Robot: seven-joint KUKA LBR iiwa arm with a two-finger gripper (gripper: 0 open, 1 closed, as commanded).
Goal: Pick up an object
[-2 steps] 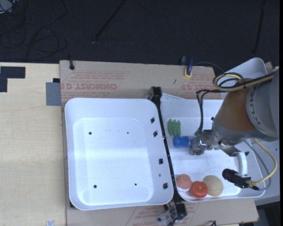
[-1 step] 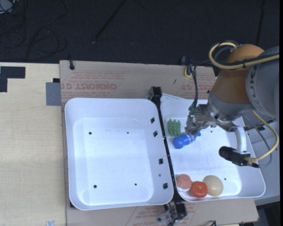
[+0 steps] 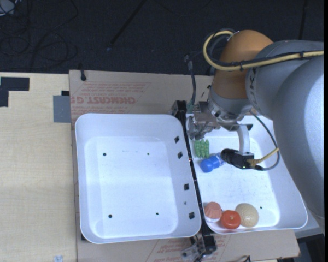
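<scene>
Grey and orange, the arm (image 3: 273, 75) reaches in from the right of the frame, its gripper (image 3: 199, 130) low over the upper left part of the right bin (image 3: 284, 201). A green block (image 3: 201, 147) sits just beneath the gripper, with a blue piece (image 3: 210, 164) touching it below. Near that bin's lower edge lie a pink ball (image 3: 212, 210), a red ball (image 3: 230, 219) and a cream ball (image 3: 247, 214) in a row. The left bin (image 3: 87, 146) sits alongside.
</scene>
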